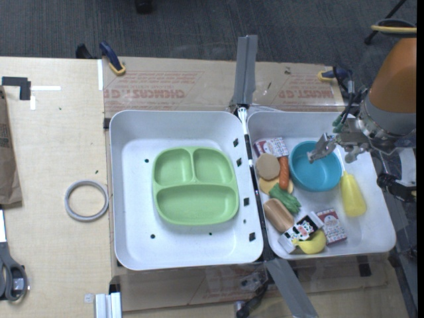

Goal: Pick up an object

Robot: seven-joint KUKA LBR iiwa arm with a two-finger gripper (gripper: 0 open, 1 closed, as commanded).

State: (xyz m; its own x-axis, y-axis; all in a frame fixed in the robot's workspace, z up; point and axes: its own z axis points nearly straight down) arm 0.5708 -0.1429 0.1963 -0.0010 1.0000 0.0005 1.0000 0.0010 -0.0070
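Observation:
The right bin point(371, 240) holds several toy items: a blue bowl point(316, 171), a yellow bottle point(352, 195), a carrot point(284, 172), a round bun point(268, 167), a hot dog point(278, 214), a green leafy piece point(283, 196), a banana point(311, 244), a black-and-white carton point(301, 229) and two small red-and-white packets point(331, 225). My gripper point(333, 148) hangs over the bowl's far right rim, with nothing seen between its fingers. The left bin point(126, 197) holds a green divided plate point(195, 185).
A grey divider bar point(246, 71) stands behind the seam between the bins. On the bench to the left lie a ring of tape point(87, 199), scissors point(12, 277) and a brown bag point(8, 158). Clamps point(112, 57) sit at the cardboard's back edge.

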